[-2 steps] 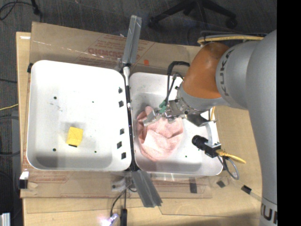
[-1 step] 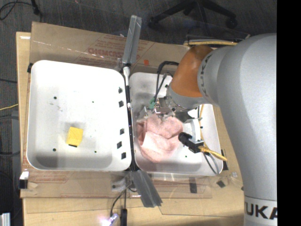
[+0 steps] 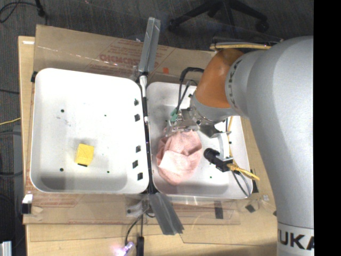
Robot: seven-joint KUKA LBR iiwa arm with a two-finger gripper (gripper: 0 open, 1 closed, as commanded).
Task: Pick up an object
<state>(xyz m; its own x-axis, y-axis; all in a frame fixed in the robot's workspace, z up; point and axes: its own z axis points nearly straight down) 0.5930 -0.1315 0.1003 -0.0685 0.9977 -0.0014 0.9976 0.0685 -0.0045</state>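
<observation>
Two shallow white bins with rounded corners and smooth, matte plastic walls sit side by side on a sheet of brown cardboard (image 3: 96,49), which lies on a pale wooden bench (image 3: 25,116). The left bin (image 3: 80,89) fills the left half of the frame. A small yellow block (image 3: 84,154) lies on its floor toward the lower left; it is roughly square, with a dull, spongy look. A few tiny dark specks dot the bin floor around it.

A thin grey metal bar (image 3: 149,41) runs along the seam between the bins, and small black tabs line the seam below it.

In the right bin (image 3: 160,97), at centre frame, lies a pink cloth (image 3: 178,156). It is soft and crumpled into a loose mound, with paler folds at its lower edge. The gripper (image 3: 181,126), a cluster of bare metal parts and dark cables, sits at the cloth's upper edge, touching or just above the fabric. Whether it is open or closed, or has any cloth in its grasp, cannot be told from this angle.

The arm (image 3: 277,116) is a thick, smooth grey cylinder entering from the right, with a glossy orange band (image 3: 216,84) above the wrist.

At the top of the frame, the black legs of a chair base (image 3: 224,4) stand on dark carpet.
</observation>
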